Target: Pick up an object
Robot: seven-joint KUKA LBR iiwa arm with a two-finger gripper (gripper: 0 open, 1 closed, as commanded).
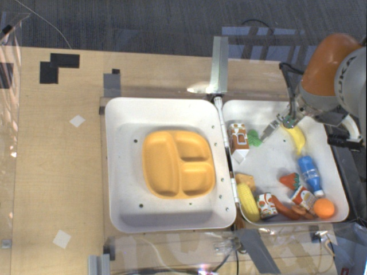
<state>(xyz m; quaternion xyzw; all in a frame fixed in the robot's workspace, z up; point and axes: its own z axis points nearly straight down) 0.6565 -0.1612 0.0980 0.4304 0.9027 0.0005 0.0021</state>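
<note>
claw (285, 121) low in right bin (269, 109), far end | grip state: cannot tell | banana (296, 137) just beside it, toward bin's right wall, long axis running far-to-near | likely nearest pick

We take this for a robotics lab rather than a home or shop. We see a pale plywood bench top (57, 171) marked with black tape squares (57, 66), two shallow white plastic bins (166, 110) held side by side by bare aluminium brackets (219, 62), and loose cables (189, 256) trailing along the front edge. We also see dark grey carpet flooring (143, 16) behind, and a grey and orange industrial robot arm (332, 67) over toy food.
</note>
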